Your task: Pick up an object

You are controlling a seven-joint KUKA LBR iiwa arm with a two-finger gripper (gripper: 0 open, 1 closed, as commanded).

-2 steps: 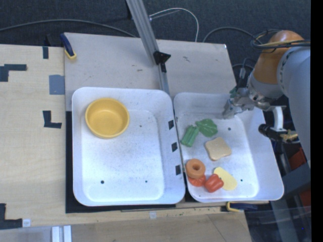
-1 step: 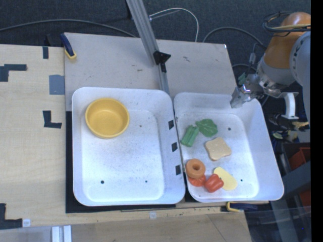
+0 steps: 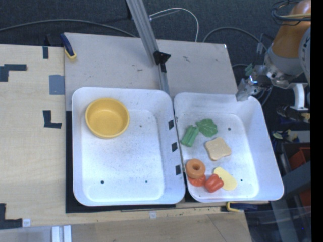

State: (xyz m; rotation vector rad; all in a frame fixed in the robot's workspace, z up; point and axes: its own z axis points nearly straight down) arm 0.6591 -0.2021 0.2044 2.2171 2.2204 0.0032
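In the camera view the right bin [image 3: 252, 116] holds several toy foods: a green leafy piece [image 3: 207, 127], a green pepper-like piece [image 3: 190, 135], a tan bread slice [image 3: 217, 148], a brown doughnut [image 3: 195, 168], a red pepper [image 3: 213, 183] and a yellow piece [image 3: 227, 180]. A yellow bowl [image 3: 106, 117] sits in the left bin [image 3: 126, 185]. My gripper [image 3: 245, 93] hangs over the right bin's far right corner, apart from all the food. Nothing shows between its tips.
A slanted grey metal pole [image 3: 144, 26] with a black clamp [image 3: 161, 58] stands behind the bins. Cables run over the dark floor at the back. A blue and yellow clamp [image 3: 68, 47] grips the bench's far left corner.
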